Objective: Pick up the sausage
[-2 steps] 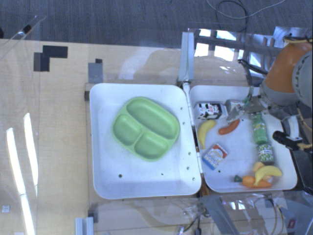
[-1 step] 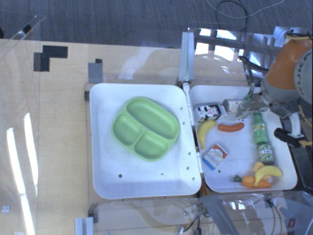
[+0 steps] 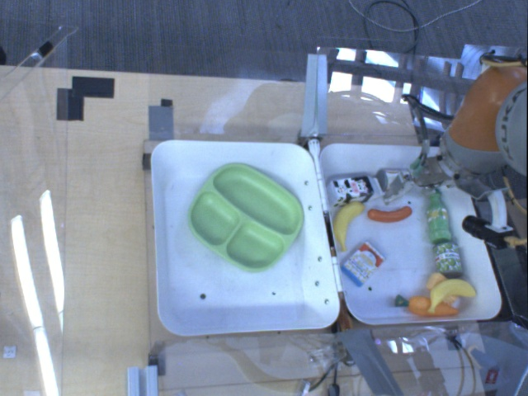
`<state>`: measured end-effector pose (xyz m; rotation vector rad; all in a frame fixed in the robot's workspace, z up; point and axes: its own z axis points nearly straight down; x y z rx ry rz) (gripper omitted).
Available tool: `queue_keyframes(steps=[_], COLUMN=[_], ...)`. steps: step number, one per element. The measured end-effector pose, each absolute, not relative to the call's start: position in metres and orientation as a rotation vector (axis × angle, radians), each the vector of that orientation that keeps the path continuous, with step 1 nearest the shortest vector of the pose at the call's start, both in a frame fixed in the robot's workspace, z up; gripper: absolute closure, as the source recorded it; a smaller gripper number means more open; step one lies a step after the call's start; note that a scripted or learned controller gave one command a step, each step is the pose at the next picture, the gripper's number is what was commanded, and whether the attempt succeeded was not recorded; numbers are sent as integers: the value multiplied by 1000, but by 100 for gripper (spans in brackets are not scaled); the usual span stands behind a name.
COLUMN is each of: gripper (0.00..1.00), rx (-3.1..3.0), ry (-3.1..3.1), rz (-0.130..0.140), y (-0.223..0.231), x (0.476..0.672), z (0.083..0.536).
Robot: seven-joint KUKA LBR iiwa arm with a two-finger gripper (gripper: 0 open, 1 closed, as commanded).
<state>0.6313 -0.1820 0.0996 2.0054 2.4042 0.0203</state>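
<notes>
Item: sausage, 1 piece, red-orange. Location: right bin, upper middle, between the yellow banana and the green bottle. Long axis: runs left to right across the bin, slightly bowed. Tool: gripper, just above and beyond the sausage, apart from it. Its state cannot be made out. Judged approach: a short descent toward the sausage's midpoint.
</notes>
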Motion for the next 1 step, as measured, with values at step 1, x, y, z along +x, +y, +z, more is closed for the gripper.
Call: queue_keyframes(steps=[1], gripper=[0], rx=[2003], ry=[2409], rz=[10], y=[-151], x=[598], z=[88])
